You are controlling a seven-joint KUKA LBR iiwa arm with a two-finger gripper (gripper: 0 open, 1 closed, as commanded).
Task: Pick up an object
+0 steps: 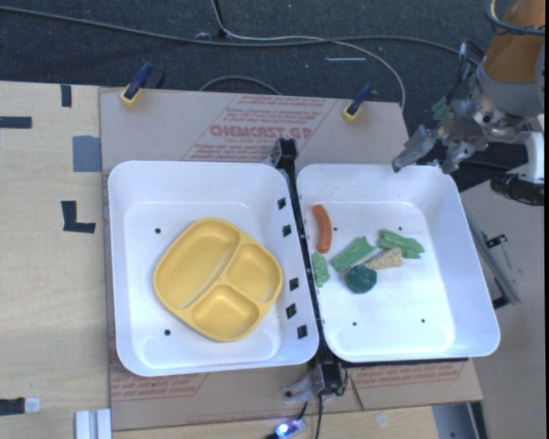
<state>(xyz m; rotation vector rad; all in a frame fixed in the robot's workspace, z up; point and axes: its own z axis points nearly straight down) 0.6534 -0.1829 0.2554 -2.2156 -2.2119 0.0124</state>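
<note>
Currently hand [427, 149] hovers at right bin's [467, 273] far-right corner, grip state unclear; orange sausage [322, 228] lies down-left of it, mid-bin near divider, long axis running near-to-far.

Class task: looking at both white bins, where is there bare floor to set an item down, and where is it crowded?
Right bin: bare below the dark green piece and above the sausage; its middle is crowded. Left bin: the yellow tray leaves only edges and corners.

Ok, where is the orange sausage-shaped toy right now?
The orange sausage-shaped toy lies in the right white bin, near its left wall by the divider, just above the small green pieces clustered mid-bin.
</note>
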